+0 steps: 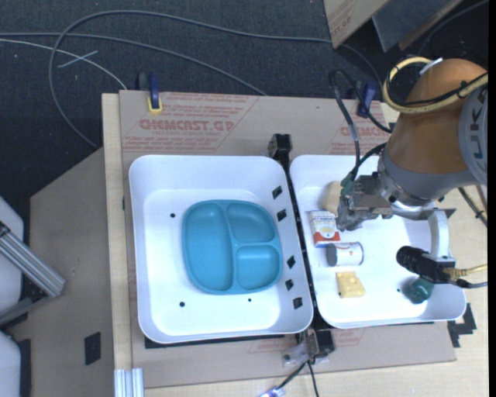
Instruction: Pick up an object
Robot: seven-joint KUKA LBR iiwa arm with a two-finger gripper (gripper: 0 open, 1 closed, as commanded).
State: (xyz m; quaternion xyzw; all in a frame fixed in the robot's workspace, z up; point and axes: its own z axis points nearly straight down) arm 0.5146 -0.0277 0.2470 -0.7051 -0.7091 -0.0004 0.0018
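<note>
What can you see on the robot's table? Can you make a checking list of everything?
Surface: brown board bearing a left bin and a right bin.
Job's things: in the right bin, a red-and-white carton, a small can, a yellow cheese-like block, a teal piece.
Clutter: blue divided plate in the left bin.
Grippers: gripper low over the right bin beside the carton; fingers unclear.
Cables: thin wires on the floor; yellow loop on the arm.
Surroundings: dark carpet, cardboard box.
</note>
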